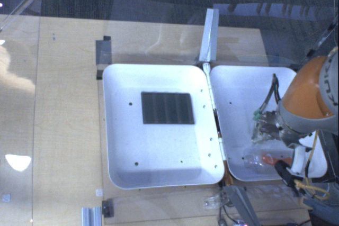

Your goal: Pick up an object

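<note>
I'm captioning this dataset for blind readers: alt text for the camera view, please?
A grey arm with an orange band reaches into the right white bin, its gripper low above a clear object. The left white bin has a dark rectangular panel.

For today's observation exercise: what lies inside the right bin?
Inside the right bin, a clear object with an orange part lies near the front wall. The arm covers the bin's right side, hiding whatever lies beneath.

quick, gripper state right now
gripper: low in the right bin, above a clear object; open, shut or holding cannot be told.
</note>
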Robot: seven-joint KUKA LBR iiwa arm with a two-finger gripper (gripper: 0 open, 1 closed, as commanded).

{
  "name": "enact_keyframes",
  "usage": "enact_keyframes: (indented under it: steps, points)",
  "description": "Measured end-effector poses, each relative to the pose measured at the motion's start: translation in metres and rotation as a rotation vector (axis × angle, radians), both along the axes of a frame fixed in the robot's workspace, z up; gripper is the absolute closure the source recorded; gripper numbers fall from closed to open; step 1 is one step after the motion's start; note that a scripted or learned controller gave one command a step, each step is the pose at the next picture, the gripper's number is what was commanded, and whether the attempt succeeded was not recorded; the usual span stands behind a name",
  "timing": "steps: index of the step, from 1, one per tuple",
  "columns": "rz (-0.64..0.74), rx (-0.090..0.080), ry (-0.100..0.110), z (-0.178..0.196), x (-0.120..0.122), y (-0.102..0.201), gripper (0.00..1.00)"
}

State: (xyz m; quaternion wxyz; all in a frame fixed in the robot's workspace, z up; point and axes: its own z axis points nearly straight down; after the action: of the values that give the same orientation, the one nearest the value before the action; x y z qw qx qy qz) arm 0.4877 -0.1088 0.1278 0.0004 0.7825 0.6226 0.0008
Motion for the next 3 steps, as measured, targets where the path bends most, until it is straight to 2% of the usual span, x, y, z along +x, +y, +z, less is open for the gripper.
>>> enact_keyframes:
  steps: [1,2,3]
  points:
    - [0.115,-0.003,-0.006,0.09,0.001,-0.051,0.0]
    - [-0.228,-0.003,-0.004,0.137,0.001,-0.093,0.0]
    - [-0.583,0.0,0.001,0.088,0.026,-0.08,0.0]
